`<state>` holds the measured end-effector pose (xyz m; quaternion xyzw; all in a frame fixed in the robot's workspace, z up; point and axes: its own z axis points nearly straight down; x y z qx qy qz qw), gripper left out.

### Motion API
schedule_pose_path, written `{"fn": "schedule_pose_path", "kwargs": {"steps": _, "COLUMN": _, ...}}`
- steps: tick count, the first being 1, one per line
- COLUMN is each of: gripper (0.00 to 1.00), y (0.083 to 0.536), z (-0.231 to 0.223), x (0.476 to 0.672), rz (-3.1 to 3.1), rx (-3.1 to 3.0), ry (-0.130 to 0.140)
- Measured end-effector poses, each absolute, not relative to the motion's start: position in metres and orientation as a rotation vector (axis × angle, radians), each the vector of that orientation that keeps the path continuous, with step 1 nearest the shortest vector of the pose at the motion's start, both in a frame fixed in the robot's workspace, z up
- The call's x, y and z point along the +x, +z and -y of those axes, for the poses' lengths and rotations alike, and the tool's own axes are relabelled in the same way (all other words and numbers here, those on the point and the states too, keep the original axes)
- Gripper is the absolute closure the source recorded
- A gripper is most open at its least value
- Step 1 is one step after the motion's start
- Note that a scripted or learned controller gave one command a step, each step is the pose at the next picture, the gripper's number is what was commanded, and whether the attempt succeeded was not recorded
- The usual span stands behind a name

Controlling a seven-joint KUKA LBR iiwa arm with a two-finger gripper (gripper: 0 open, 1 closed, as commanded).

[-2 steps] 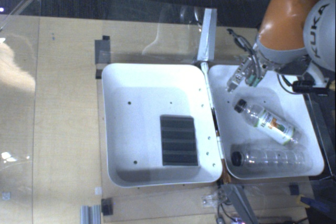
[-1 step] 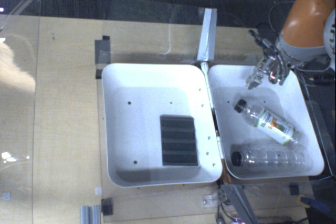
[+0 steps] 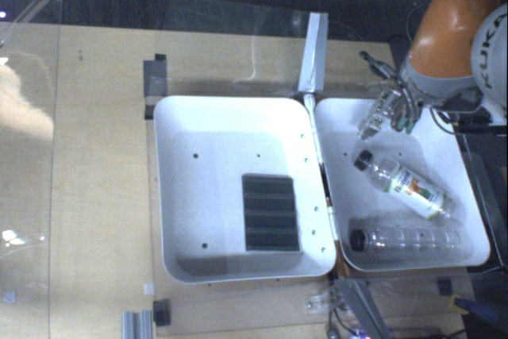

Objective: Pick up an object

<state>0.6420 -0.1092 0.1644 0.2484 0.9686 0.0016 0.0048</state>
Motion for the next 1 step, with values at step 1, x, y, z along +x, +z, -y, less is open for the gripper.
{"fn": "schedule_pose_path", "kwargs": {"steps": 1, "gripper": 1.0, "y": 0.1516, "z": 0.0852, "x": 0.6385, "rz": -3.089, "rx": 0.513, "ry": 0.004}}
